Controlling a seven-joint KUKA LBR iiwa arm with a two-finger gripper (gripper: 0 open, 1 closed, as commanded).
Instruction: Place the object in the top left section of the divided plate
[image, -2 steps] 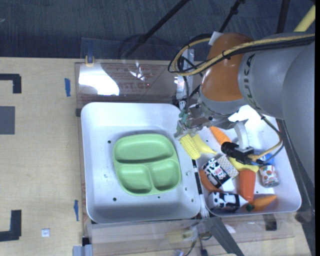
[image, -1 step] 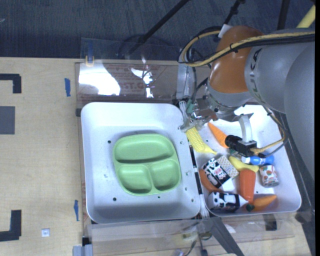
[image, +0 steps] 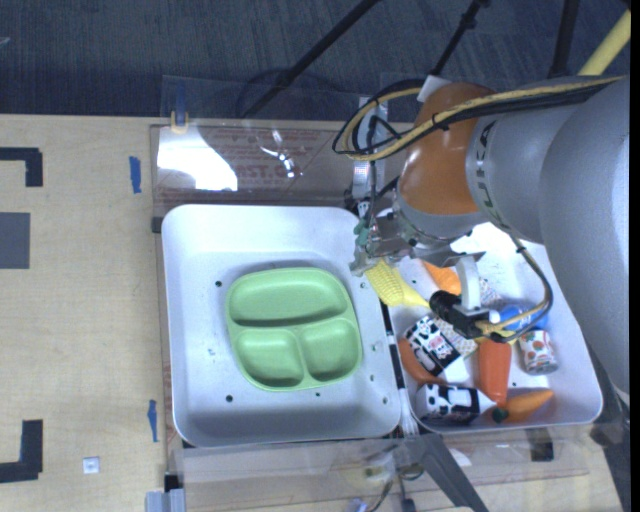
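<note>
We look down on a pale wooden worktop (image: 80, 330) that carries two shallow white bins side by side. In the left bin (image: 190, 250) lies a green divided plate (image: 293, 325), with one long section along its far side and two smaller sections along its near side. All three sections of the plate have nothing in them.

The right bin (image: 575, 385) holds a heap of small toys. We can see a yellow corn cob (image: 393, 285) near the wall between the two bins, an orange carrot (image: 494, 368) that lies more to the front, a black and white spotted toy (image: 432, 343) in the middle, a second black and white toy (image: 447, 402) at the front edge, and a small white cup with red spots (image: 538, 352) on the right side. Several pieces touch or overlap each other, and some we cannot name.

The grey arm (image: 560, 170) with its orange band (image: 445, 150) reaches in from the right and hangs over the far left corner of the right bin. The claw (image: 372, 245) is just above the corn cob, close to the dividing wall. Its fingers are small and dark against the clutter, so we cannot tell whether the claw is wide or narrow, or whether it has something in it. The corn cob appears to lie in the right bin, well apart from the plate.
</note>
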